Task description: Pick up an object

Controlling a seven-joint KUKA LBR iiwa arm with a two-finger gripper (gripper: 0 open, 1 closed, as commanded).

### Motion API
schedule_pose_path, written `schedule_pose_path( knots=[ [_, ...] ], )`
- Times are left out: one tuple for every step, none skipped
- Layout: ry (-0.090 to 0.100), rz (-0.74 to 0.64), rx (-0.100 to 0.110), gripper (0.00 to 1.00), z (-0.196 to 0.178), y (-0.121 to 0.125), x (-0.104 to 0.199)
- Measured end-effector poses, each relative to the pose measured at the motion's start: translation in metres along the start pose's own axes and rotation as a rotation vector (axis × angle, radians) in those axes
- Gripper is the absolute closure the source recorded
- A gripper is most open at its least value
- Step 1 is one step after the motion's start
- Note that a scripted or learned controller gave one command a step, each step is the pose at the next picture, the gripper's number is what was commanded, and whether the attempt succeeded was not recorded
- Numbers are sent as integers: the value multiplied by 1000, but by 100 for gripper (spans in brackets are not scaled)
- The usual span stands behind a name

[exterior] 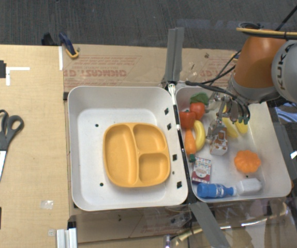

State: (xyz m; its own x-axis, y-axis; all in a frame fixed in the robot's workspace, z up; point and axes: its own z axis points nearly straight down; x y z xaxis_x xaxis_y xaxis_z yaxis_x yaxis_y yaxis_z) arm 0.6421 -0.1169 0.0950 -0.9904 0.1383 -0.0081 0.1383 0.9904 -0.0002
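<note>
The right bin (272, 138) holds several small items: red pieces (188, 119) with a green piece (199, 98) at the back left, a banana (199, 134), an orange carrot-like piece (190, 141), an orange fruit (247, 160), a red-and-white carton (202, 169), and a blue bottle (216, 190) lying along the front wall. My gripper (227, 115) hangs low over the back middle of this bin, beside a yellow piece (240, 127) and just above a small grey box (219, 144). I see nothing lifted by it.
The left bin (81, 138) holds a yellow divided plate (136, 154). Scissors (3, 133) lie on the bench at far left. A blue clip (68, 44) sits at the back. Cables run from the arm's orange band (257, 61) over the bin's back edge.
</note>
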Motion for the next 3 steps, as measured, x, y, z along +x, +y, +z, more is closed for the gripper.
schedule_pose_path(
  knots=[
    [5, 61, -1, 0, 2, 8, 53],
    [6, 278, 1, 0, 2, 16, 57],
    [4, 497, 2, 0, -70, -60, 83]
  ],
)
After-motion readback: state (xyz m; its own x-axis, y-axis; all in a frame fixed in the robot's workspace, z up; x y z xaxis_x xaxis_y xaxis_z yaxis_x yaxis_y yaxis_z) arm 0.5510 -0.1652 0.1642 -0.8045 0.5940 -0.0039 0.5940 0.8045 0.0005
